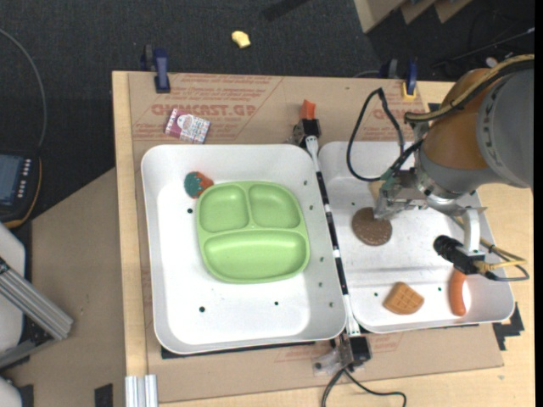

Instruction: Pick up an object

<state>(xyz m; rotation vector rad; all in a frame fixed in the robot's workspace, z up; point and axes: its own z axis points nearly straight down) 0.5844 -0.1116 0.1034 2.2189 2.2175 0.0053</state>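
Gripper [386, 213] sits directly over the brown patty [372, 228] in the right bin [424, 312]; we cannot tell its opening.

The worktop [127, 253] is covered in printed cardboard and carries two white bins side by side — left bin [170, 312], right bin [424, 316] — plus a small packet [187, 125] near the back-left corner.

arm [501, 125] cut off — right edge, tool [383, 212] fingers hidden
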